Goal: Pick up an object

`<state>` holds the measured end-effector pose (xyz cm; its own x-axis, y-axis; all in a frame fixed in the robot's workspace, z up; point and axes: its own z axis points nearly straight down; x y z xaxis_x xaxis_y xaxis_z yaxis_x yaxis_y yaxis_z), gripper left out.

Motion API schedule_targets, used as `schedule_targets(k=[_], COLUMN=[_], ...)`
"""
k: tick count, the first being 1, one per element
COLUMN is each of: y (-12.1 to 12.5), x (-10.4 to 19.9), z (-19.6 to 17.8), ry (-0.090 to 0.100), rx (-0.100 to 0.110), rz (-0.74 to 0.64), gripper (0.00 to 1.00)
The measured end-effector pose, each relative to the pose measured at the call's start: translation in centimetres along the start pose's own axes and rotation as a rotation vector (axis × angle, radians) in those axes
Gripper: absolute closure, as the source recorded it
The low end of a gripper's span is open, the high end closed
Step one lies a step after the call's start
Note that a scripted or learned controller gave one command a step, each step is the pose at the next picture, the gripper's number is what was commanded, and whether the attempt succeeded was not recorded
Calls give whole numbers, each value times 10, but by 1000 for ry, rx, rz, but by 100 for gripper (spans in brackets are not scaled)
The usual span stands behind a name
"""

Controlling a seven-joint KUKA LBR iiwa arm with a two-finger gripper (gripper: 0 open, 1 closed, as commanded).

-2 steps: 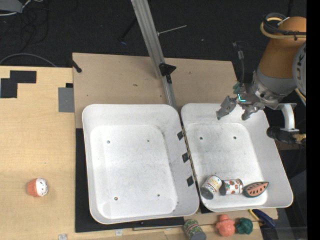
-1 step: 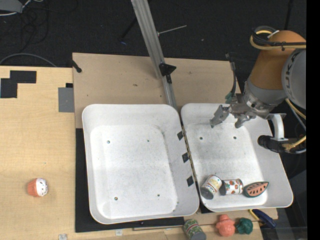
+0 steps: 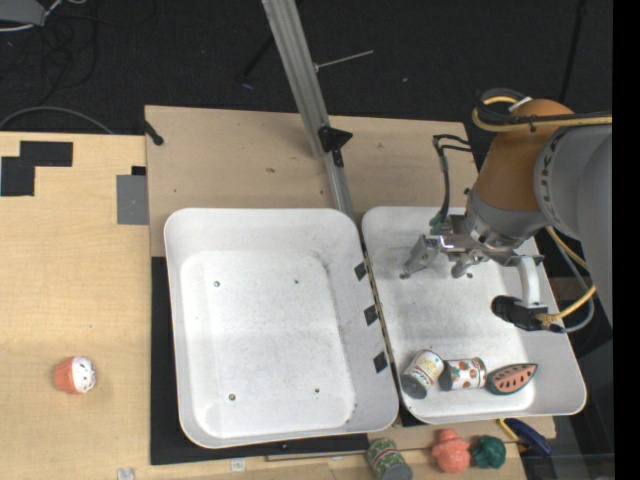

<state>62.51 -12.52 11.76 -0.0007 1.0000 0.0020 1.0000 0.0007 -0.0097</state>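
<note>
From above, the hand [image 3: 437, 258] hangs over the right bin [image 3: 440, 313] with fingers spread apart, gripping nothing. A can [image 3: 424, 372], a cup [image 3: 463, 374] and a melon slice [image 3: 512, 379] lie near the bin's front edge.

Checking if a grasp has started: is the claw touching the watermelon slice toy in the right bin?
Apart. The camera view shows the claw over the right bin's far end, bare floor separating it from the watermelon slice toy.
</note>
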Motion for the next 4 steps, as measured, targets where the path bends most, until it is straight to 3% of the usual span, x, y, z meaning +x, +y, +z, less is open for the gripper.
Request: schedule_targets(k=[1, 2, 4], y=[0, 0, -4], x=[1, 0, 15], z=[27, 16, -84], ry=[-2, -1, -2], rx=[-7, -7, -12], rz=[0, 5, 0], gripper=[0, 100, 100])
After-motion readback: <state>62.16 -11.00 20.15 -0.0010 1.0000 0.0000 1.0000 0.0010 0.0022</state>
